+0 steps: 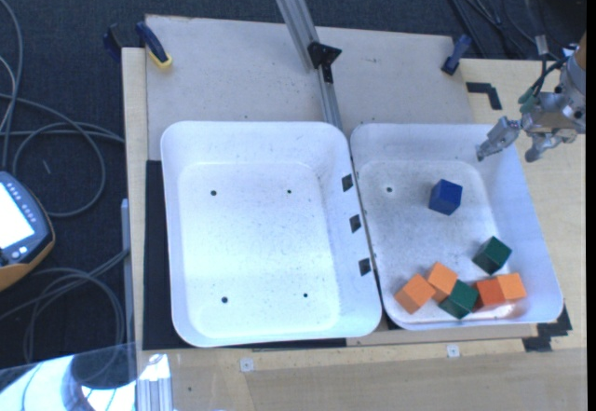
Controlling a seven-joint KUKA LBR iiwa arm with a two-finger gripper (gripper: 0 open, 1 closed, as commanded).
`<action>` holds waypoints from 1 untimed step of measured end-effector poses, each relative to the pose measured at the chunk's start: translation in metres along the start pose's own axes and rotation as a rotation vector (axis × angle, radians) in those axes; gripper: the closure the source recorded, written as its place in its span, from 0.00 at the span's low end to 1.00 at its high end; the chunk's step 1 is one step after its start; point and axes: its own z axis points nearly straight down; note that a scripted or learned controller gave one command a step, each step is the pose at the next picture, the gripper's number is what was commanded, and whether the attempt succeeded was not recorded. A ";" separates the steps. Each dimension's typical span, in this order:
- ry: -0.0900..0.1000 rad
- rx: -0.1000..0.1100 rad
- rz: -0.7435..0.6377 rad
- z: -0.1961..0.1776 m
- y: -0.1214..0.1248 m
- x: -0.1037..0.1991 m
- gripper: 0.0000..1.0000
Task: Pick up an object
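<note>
While speckled, both white bins look perhaps smooth plastic.

Blue block lies tilted in right bin.

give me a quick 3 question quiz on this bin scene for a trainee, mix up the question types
1. True or false: the blue cube lies in the left bin.
2. Multiple choice: how many orange blocks lie in the right bin? A) one B) three C) five
3. Fill in: the gripper hangs over the right bin's ____ corner in the camera view.

Key
1. False: it lies in the right bin, apart from the other blocks.
2. B: three orange blocks, clustered with green blocks near the front edge.
3. Upper right, with its jaws open around nothing.
</note>
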 end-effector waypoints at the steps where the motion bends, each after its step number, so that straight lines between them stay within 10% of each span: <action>1: 0.004 0.007 -0.001 0.095 0.012 0.008 0.00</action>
